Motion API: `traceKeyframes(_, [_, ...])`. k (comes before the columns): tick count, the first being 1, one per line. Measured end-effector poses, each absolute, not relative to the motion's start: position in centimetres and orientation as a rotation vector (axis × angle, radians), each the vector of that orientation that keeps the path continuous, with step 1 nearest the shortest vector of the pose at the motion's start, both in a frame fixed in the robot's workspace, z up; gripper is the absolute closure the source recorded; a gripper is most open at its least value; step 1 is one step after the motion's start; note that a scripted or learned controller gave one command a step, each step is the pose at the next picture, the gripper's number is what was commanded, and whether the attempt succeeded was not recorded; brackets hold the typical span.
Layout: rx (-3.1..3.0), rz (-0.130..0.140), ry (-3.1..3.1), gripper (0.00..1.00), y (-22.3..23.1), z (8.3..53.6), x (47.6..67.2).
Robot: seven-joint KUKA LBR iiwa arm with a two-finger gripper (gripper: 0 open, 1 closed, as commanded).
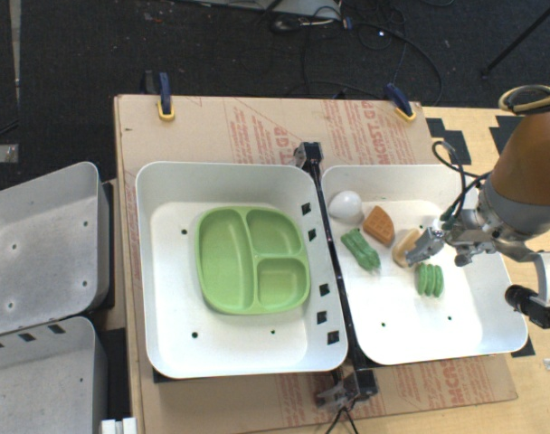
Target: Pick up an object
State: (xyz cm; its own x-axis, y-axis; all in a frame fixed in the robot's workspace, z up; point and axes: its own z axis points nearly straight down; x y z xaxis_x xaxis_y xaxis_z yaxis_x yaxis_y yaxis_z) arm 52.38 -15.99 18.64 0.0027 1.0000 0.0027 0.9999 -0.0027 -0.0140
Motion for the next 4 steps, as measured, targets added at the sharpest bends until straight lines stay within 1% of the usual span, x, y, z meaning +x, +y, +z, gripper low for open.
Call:
traceKeyframes(1, [-2.220,0.000,-2.222,0.00,-15.9,19.4,52.7])
traceKeyframes(3, [-2.225,-0.001,-2.223,0.00,-16.1,10.0,53.0])
traceKeyframes(4, [-2.235,-0.006,-2.228,1.00,-16.3,11.5,53.3])
